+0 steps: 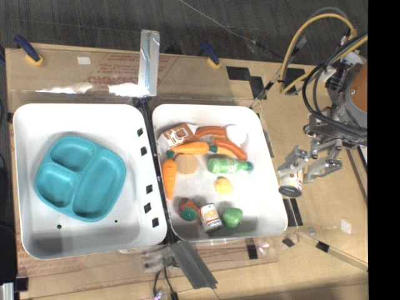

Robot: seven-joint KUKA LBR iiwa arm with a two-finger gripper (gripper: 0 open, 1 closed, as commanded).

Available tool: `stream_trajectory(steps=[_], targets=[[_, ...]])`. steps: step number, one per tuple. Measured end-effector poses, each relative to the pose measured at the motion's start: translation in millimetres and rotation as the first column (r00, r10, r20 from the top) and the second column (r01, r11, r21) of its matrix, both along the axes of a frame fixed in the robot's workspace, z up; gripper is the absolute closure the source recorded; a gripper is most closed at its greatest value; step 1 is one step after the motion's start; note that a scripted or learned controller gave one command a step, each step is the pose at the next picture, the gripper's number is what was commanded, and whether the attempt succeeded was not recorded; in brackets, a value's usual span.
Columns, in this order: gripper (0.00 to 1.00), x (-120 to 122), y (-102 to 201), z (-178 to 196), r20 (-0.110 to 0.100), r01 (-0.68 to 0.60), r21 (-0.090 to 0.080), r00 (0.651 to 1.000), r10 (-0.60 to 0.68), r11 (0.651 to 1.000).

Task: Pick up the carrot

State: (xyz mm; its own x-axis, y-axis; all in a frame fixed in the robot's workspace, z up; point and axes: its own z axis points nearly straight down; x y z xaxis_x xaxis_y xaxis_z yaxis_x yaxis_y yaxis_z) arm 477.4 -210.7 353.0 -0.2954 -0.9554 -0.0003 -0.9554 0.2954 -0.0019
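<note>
So my two-finger claw [294, 179] hangs right of the right white bin [270, 167]; whether it's parted, I cannot tell. Two orange plastic carrots: I'd target the upright one [169, 176] at the bin's left wall, descending straight.

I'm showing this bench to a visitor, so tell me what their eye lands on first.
First, the teal divided plate, alone in the left bin. Next, the crowd of toy food in the right bin, with two orange carrots: one upright along its left wall, another lying across above it. The gripper hangs outside, right of that bin.
</note>
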Motion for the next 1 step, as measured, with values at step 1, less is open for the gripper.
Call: stream_trajectory(steps=[1], targets=[[1.00, -0.1, 6.6, -88.9, -0.005, -0.449, 0.005, 0.893, 0.449, 0.893]])
